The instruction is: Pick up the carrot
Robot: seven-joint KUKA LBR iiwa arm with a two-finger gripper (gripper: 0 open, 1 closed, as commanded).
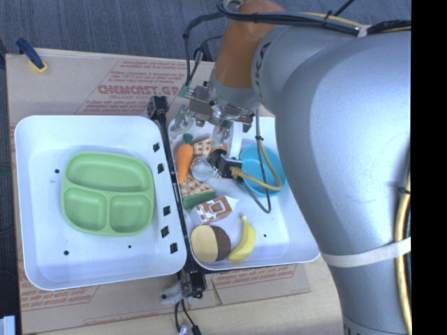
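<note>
**A:** From the overhead camera, where does the carrot sit?

**B:** The carrot [184,162] lies in the right bin [279,253], close to its left wall and pointing roughly top to bottom, with its green stem end up. It rests partly on a waffle-patterned piece [196,184], and nothing grips it.

**A:** And the gripper?

**B:** The gripper [209,128] hangs over the top of the right bin, just right of the carrot's upper end. The wrist hardware is a tangle of metal and cable (all of it dark and shiny), so I cannot tell whether its fingers stand open or closed. Whether it touches the carrot is also unclear.

**A:** What does the arm hide?

**B:** A good deal. The grey arm [342,152] covers the right bin's whole right side, and its orange band [241,44] sits above the wrist. A blue bowl [262,169] peeks out, cut off by the arm and crossed by a yellow cable [265,185].

**A:** Anything else readable?

**B:** Lower in that bin lie a banana [244,239], a round tan-and-brown item [209,243] and a small printed packet [215,208]. A clear thing near the gripper is too blurred to name. The left bin [35,187] holds a green divided plate [108,192].
</note>
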